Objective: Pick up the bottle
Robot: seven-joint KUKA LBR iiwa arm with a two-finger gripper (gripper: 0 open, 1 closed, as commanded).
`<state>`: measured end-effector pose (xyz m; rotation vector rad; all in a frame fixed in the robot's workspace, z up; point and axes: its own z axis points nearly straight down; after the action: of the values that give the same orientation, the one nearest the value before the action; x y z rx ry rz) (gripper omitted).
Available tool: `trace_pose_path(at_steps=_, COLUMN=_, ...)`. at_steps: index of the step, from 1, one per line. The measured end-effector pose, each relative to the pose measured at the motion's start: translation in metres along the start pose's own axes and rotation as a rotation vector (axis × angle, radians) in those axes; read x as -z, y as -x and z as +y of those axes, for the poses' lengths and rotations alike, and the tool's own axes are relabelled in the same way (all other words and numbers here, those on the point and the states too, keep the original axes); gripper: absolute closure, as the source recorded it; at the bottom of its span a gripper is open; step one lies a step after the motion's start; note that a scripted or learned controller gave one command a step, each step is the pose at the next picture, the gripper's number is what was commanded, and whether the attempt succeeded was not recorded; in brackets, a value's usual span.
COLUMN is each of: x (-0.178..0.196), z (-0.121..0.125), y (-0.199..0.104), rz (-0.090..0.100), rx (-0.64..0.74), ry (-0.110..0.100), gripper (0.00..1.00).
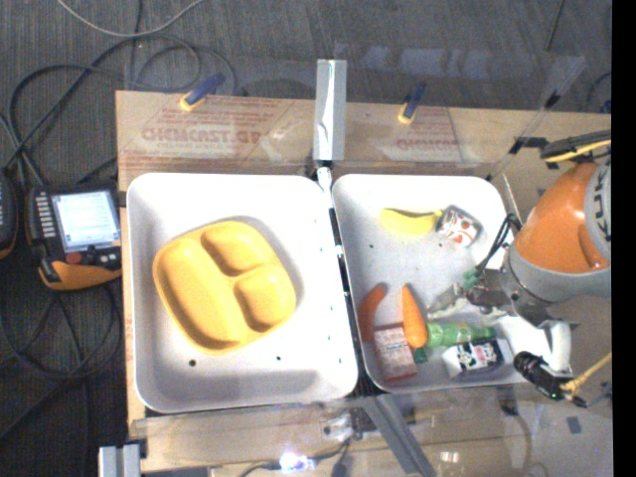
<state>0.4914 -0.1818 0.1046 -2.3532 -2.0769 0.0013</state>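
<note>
While the arm [561, 232] leans in from the right, its gripper [475, 294] sits low over the right bin [417, 192], just above the green bottle [459, 334] lying near the front edge beside a carrot [413, 316]. Honestly can't tell what the gripper's doing. Left bin [159, 386] has a yellow divided tray [227, 284]. Cables [70, 78] trail over grey carpet.

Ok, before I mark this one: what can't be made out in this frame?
- Gripper, camera view: too small and blurred against the bin's clutter to tell its state.
- Bottle, camera view: its right end is hidden under the arm's wrist.
- White container, camera view: label too small to read.
- Crumpled wrapper beside the banana: too blurred to identify.
</note>
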Motion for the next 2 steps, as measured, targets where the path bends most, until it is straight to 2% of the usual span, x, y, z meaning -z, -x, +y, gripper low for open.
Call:
trace_pose_path(at_steps=1, x=-0.0103, z=0.0055, y=0.0219, rz=0.021, rx=-0.37, ry=0.014, gripper=0.0)
trace_pose_path(at_steps=2, x=-0.004, z=0.0044, y=0.0251, rz=0.01, rx=-0.371, ry=0.015, gripper=1.0)
